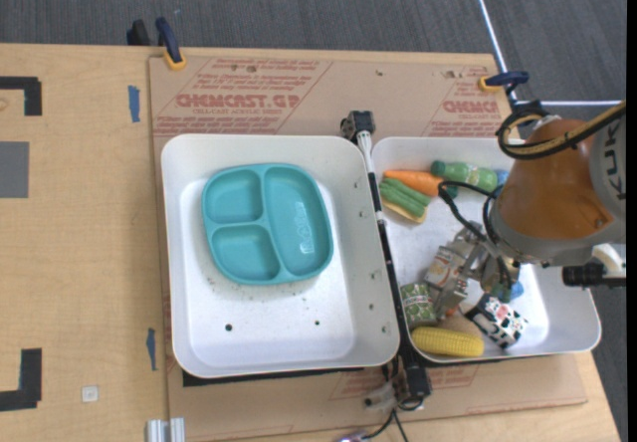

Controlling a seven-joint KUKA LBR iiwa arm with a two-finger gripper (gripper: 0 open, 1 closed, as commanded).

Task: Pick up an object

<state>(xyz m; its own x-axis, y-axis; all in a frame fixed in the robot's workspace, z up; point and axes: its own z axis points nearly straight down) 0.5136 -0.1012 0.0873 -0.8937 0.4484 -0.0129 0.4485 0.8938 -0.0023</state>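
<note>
My gripper (460, 276) hangs low in the right bin (567, 331), its metal fingers among the toys near the bin's middle. Just below it lie a green-labelled packet (418, 303), a yellow corn cob (447, 340) and a black-and-white toy (500, 322). An orange carrot (416, 178), a green ridged vegetable (402, 198) and a green bottle (465, 172) lie at the bin's far end. The arm's orange band (550, 193) covers the bin's right part.
The left bin (189, 331) holds a teal divided plate (267, 223). A metal divider with clamps (376, 221) runs between the bins. Both bins rest on a cardboard sheet (249, 92) on the wooden bench. A white cable (483, 2) crosses the floor behind.
</note>
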